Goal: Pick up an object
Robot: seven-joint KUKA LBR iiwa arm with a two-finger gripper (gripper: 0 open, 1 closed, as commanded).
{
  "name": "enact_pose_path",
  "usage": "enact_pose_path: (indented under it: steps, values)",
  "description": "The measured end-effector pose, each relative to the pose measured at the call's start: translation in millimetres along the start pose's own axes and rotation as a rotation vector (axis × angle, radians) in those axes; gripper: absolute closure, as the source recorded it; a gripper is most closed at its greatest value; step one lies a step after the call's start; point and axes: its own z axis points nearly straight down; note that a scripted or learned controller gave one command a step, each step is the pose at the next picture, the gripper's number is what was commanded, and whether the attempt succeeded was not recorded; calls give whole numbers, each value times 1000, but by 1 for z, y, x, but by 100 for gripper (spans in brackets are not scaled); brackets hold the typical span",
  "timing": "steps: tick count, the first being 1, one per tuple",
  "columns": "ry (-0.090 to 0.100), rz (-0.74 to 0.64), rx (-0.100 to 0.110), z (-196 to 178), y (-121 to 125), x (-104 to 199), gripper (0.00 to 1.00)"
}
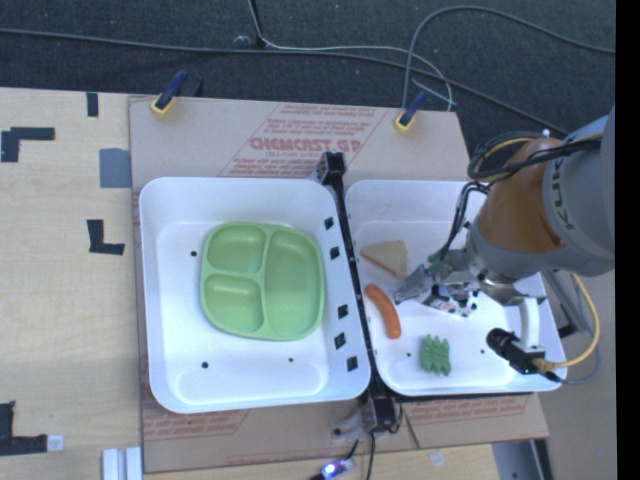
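While the grey arm (560, 208) with its orange band reaches in from the right, its gripper (418, 286) hangs low over the right-hand white bin (400, 208). The two metal fingers (410, 290) point leftward and look slightly spread, with nothing visible between them; the view is too coarse to be sure how wide the gap is.

Just left of the fingertips, and a little below them, lies an orange sausage-shaped piece (383, 310), set at a slant near the divider between the bins. It sits close to the fingers but apart from them. Above and to the left of the fingertips rests a tan wedge (387, 258), like a slice of bread, also free of the gripper. Below the fingers and slightly to the right, a small green knobbly object (434, 354) lies on the bin floor, near the front wall.

Well to the left of the fingers, across the black divider, the left-hand white bin (160, 268) holds a light green sectioned plate (263, 279) lying flat. Both bins stand on a sheet of cardboard (290, 138) held by yellow clamps (168, 93).
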Motion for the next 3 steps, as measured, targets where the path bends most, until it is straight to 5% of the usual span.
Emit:
enact_pose_path:
  steps: [1, 3]
  values:
    - [-6, 0, -6, -9, 3, -2, 100]
    - [6, -1, 15, -105, -6, -8, 100]
